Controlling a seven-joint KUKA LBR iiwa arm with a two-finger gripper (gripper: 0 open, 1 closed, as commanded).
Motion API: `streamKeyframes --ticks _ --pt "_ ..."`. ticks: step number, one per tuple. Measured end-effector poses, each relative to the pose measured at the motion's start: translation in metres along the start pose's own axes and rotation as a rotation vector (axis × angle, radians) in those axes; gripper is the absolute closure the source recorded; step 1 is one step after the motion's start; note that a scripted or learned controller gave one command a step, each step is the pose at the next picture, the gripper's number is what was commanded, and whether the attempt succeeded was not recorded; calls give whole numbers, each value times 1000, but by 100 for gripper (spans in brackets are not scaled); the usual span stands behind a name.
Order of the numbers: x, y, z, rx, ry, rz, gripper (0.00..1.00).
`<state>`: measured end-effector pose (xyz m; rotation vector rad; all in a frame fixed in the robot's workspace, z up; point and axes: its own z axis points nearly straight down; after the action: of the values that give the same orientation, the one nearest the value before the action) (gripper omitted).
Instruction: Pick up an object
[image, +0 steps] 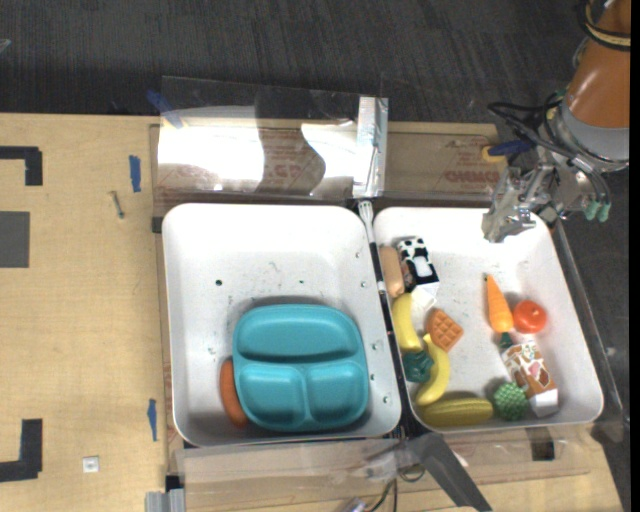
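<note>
The gripper (508, 222) hung over the far right corner of the right bin (580, 300); whether it was released or clenched could not be told from the camera view, and no object was seen in it. Below and to the near side of it lay the candidate objects, all resting on the bin floor. A carrot (497, 303) and a red tomato (530, 317) lay touching each other near the right wall, with a small carton (530, 372) and a green knobbly item (510, 399) nearer still. Along the left wall lay a black-and-white item (416, 262), a banana (405, 322), a waffle (445, 329) and, at the near edge, a yellow corn-like piece (455, 410). The left bin (200, 260) held a teal divided tray (300, 365) with an orange item (230, 392) partly beneath its left edge. As a judgement, the task stood at the approach stage: nothing had been lifted, and target selection, descent, closure and lift all remained.
</note>
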<state>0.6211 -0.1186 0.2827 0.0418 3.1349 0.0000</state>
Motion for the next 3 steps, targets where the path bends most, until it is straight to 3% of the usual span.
streamKeyframes --ticks 1,2,3 --pt "0 0 1 0 1 0 0" --pt "8 -23 123 -2 12 -27 0" --pt "17 -68 194 1 -2 98 0"
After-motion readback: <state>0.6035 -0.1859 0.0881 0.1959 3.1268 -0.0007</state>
